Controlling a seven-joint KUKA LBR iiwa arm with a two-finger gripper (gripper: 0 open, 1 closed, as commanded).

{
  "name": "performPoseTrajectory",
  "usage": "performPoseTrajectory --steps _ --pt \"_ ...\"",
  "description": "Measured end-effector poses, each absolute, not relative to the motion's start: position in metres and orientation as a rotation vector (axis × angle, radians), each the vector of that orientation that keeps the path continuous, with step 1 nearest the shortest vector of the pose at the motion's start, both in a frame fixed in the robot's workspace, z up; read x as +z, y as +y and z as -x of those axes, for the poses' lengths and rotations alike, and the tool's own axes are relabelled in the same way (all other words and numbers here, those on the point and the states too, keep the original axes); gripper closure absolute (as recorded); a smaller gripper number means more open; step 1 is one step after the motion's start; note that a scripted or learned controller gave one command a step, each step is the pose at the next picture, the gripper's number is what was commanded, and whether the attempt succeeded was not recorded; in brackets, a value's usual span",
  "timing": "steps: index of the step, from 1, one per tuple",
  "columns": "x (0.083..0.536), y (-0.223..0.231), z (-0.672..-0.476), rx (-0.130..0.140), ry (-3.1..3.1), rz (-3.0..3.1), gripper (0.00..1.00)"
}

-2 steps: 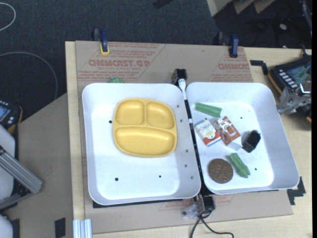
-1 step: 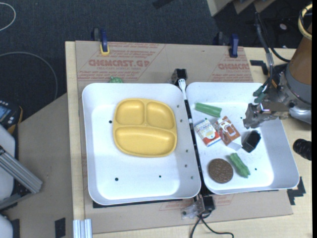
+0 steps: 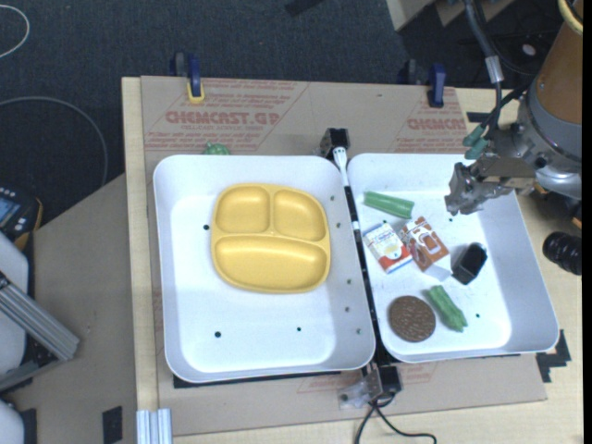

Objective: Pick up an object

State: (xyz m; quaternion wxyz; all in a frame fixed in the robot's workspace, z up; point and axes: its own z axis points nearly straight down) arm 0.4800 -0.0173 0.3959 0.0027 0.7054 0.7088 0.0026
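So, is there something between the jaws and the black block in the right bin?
Nothing visible stands between them. The gripper hangs over the upper right part of the right bin, and the black block lies below it in the view, with bare white floor around. The nearest thing, a red-and-white packet, lies to the block's left.

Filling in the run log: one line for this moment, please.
gripper: above right bin, far side | holding: nothing seen | nearest: green piece | yellow plate: left bin

We see a dark blue-grey carpet floor [image 3: 139, 21] around the table [image 3: 277, 109], whose brown board top is held by two blue clamps [image 3: 192, 74] at the far edge. A thin white cable [image 3: 92, 123] loops across the carpet.
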Motion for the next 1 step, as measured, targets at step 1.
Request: performPoseTrajectory --steps 1 --pt "0.4365 0.0800 -0.4795 0.011 2.233 -2.206 1.00"
